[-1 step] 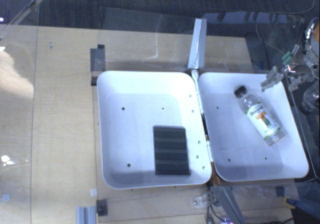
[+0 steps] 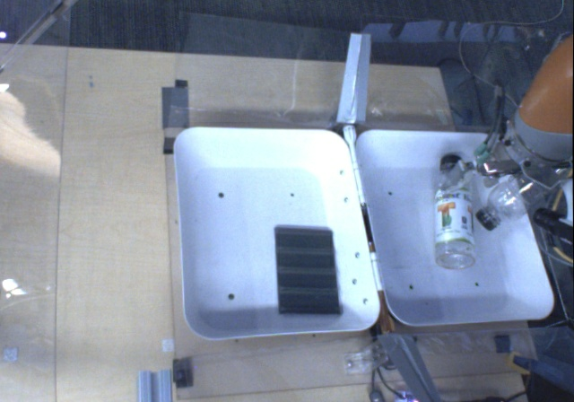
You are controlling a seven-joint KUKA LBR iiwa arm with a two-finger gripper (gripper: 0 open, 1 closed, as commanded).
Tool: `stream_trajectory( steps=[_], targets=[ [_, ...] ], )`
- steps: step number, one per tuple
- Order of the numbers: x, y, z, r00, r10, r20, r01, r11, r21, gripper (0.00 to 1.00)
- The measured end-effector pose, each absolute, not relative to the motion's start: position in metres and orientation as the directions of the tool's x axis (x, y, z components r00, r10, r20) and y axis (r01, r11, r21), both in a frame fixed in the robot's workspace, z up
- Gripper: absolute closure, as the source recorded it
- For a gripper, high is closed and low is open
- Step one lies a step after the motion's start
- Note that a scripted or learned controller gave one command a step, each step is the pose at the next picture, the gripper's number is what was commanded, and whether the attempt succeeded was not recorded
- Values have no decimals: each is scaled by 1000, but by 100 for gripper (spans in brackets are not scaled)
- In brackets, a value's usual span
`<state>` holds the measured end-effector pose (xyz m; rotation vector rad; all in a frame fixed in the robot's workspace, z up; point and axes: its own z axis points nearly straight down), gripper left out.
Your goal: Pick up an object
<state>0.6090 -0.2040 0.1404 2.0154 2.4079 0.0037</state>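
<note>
A clear plastic bottle [image 2: 455, 222] with a green and orange label lies in the right bin [image 2: 404, 239], its dark cap toward the back. My gripper [image 2: 496, 196] hangs low over the right side of that bin, just to the right of the bottle's upper half and close to it. Whether it touches the bottle I cannot tell. The arm's orange band [image 2: 549, 97] is at the right edge above it. A black ribbed rectangular block [image 2: 308, 270] lies flat in the left bin [image 2: 224, 212], toward its front.
A grey metal bar [image 2: 354, 77] runs back from the gap between the two bins. Cables [image 2: 502, 41] hang at the back right behind the arm. Wooden bench top [image 2: 99, 239] stretches to the left of the bins.
</note>
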Motion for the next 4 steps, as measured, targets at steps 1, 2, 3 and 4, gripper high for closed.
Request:
stream_trajectory(
  steps=[1,2,3,4],
  targets=[
    [612,-190,104,-399,917,-6,917,399,10,0],
    [608,-193,100,-533,846,-22,846,533,23,0],
    [611,-199,99,-582,813,-14,813,582,24,0],
    [648,-199,90,-621,783,23,783,622,-7,0]
  ],
)
